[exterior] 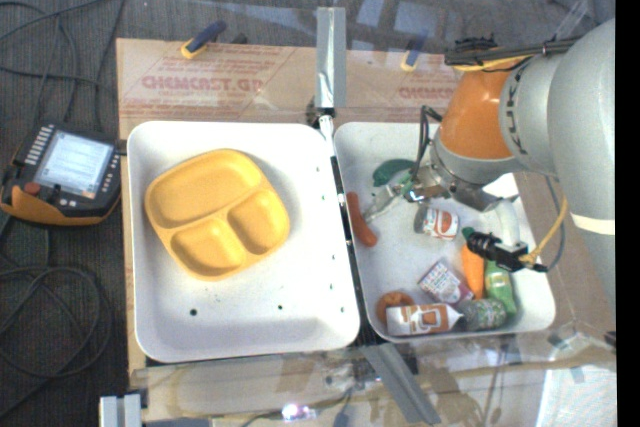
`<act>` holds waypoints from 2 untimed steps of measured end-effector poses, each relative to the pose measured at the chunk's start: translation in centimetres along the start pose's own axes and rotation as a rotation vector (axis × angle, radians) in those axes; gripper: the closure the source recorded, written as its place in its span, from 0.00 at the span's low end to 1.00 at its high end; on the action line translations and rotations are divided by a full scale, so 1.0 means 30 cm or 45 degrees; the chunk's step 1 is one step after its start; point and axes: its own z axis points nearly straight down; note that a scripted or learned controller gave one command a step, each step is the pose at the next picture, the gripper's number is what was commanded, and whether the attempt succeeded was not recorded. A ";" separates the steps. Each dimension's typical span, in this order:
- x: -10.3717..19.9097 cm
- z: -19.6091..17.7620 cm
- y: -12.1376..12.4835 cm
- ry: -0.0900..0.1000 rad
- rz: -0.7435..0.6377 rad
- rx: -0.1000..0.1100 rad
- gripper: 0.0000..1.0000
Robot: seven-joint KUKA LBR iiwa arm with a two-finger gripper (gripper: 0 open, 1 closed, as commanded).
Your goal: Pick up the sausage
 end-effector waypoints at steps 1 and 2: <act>0.000 -0.033 0.004 0.001 0.000 -0.004 1.00; 0.000 -0.033 0.003 0.002 0.000 -0.003 0.00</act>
